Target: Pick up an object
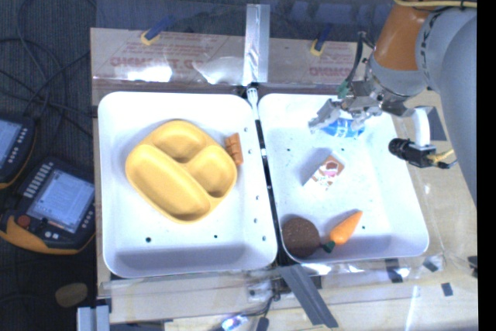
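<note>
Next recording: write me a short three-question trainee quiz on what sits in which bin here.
1. True or false: the carrot lies in the left bin.
2. Which bin holds the yellow dish? A) left B) right
3. Fill in: the gripper hangs over the ___ item at the right bin's far end.

Key: 1 false; 2 A; 3 blue.

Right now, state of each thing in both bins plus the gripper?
Gripper: low over the right bin's far side, above a blue item; finger state unclear.
Blue item: under the gripper, mostly hidden.
Small white carton: lying mid right bin.
Toy carrot: lying flat, near edge.
Brown ball: beside the carrot.
Yellow divided dish: upright, left bin.
Small orange piece: beside the dish.
</note>
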### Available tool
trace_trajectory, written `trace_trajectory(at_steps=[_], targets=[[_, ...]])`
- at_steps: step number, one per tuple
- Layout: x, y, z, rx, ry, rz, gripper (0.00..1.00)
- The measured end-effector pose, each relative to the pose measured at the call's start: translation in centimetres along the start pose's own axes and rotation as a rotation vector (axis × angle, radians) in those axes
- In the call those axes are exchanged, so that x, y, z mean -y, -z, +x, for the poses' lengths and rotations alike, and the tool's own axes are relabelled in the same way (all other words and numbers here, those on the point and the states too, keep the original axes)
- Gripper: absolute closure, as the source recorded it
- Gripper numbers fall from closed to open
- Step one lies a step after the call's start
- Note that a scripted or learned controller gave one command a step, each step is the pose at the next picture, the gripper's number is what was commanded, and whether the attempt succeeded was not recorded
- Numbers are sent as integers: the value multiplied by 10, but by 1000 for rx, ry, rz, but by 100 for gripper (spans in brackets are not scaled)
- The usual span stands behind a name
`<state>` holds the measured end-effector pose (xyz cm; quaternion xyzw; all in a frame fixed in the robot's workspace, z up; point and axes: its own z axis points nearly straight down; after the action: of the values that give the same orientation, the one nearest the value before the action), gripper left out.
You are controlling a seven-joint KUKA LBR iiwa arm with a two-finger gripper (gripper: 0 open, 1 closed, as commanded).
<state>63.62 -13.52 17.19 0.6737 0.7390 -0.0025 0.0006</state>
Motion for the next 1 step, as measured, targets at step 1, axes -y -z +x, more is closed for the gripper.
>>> trace_trajectory(at_steps=[1], targets=[[71, -50, 14, -1, 333, -7, 0]])
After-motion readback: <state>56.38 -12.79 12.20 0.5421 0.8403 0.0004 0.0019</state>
